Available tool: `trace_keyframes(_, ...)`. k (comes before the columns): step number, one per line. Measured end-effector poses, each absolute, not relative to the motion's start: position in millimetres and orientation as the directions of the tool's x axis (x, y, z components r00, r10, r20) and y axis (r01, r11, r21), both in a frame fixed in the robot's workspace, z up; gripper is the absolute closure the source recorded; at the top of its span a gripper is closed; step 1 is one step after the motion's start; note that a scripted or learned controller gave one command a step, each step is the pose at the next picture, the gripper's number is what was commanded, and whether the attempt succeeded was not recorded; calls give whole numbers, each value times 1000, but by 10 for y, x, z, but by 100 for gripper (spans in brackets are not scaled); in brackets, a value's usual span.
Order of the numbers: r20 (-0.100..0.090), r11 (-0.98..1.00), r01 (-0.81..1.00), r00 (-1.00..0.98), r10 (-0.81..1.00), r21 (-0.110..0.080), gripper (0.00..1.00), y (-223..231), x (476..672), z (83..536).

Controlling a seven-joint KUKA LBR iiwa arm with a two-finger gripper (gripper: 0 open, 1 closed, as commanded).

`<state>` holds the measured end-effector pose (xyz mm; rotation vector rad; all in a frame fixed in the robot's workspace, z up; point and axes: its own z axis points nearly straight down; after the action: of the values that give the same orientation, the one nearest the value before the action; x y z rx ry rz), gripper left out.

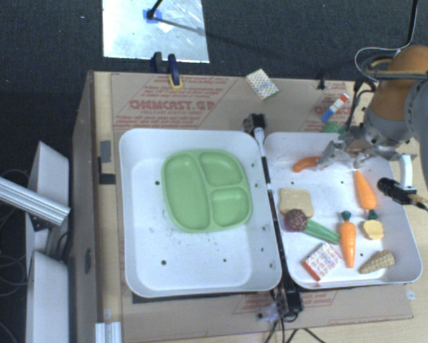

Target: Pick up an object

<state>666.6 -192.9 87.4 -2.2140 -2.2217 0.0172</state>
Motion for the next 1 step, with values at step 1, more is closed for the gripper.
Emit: trace_keyframes(1, 6, 6, 1000, -6, 1000, -14, 0, -2060, 6673, 870)
